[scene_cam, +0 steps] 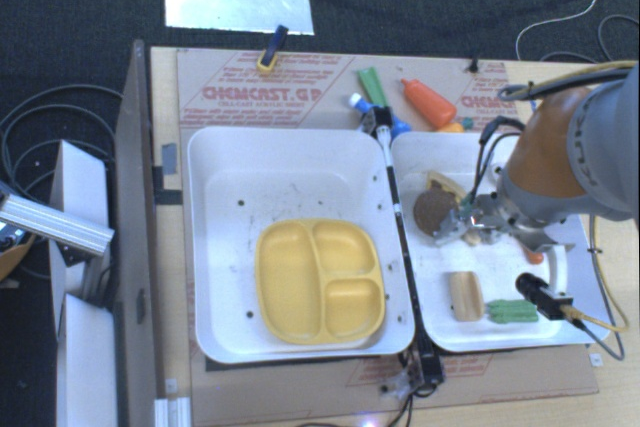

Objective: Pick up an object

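Two white bins sit side by side across the middle of the frame. The left bin [215,170] holds a yellow divided tray [320,280] toward its lower middle. My arm [580,150] comes in from the right edge, grey with its orange band, and bends down over the right bin [440,335]. My gripper [470,223] is low in the upper-left part of that bin, just beside a round brown object [433,211]; whether I touch it I cannot tell, and I cannot tell whether my grip is released or clenched. A pale yellow piece [445,182] lies just above the brown object. Lower in the same bin lies a tan block [465,295], and to its right a green piece [512,312]. Above the bins, on the board at upper middle of the frame, rest a green stick [370,85], a blue piece [362,103] and an orange carrot-like toy [428,103].
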`<action>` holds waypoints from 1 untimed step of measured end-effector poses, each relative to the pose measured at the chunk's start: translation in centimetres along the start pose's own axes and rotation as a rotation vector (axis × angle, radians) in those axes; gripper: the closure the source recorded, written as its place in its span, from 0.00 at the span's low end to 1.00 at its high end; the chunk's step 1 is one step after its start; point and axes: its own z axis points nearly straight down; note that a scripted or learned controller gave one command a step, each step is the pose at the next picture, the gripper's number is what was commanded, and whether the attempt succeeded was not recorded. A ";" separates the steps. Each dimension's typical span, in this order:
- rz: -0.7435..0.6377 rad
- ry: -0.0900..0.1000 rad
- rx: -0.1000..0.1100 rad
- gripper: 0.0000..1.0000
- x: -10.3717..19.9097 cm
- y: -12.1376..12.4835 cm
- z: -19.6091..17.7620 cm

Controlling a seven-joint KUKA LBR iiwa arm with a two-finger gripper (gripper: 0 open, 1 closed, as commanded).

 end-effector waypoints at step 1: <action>0.005 0.004 0.008 0.00 2.0 -6.9 -5.5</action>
